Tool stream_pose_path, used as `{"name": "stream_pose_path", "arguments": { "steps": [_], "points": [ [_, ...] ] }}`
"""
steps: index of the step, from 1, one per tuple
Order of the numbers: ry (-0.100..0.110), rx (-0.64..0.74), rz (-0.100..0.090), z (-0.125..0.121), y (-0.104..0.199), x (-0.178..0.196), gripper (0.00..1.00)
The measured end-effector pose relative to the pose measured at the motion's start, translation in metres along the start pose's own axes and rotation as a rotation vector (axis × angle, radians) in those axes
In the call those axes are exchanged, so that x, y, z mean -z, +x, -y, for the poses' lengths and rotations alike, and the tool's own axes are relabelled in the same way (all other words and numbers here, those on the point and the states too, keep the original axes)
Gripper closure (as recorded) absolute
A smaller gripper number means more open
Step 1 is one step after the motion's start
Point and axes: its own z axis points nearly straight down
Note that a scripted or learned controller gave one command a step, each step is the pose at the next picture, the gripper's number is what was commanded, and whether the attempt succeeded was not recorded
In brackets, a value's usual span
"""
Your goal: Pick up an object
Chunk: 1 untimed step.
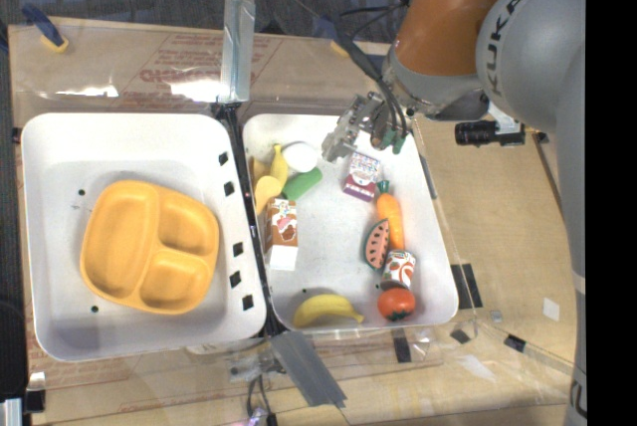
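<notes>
The pincer [370,130] hangs over the right bin's far edge; whether it is open or grips anything cannot be told. Just below it lies a small purple-and-white carton [362,175], likeliest target, with an orange plastic carrot [389,218] beyond.

Two bins sit side by side on the desk [498,225]. Left bin [50,165] — holds a divided tray [149,245]. Right bin [438,265] — banana [325,310] at the near wall, tomato [396,303] right of it, carrot [389,218] behind the tomato.

Pretty evenly lit from above, kinda soft and low-res, with glare on the plastic sheet [189,88] and faint shadows inside the bins [40,215].
</notes>
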Motion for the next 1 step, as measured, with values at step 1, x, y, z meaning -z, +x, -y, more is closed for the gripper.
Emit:
{"name": "stream_pose_path", "arguments": {
  "steps": [1],
  "points": [
    [0.004,-0.312,-0.012,-0.0640,0.0913,-0.0411,1.00]
  ]
}}
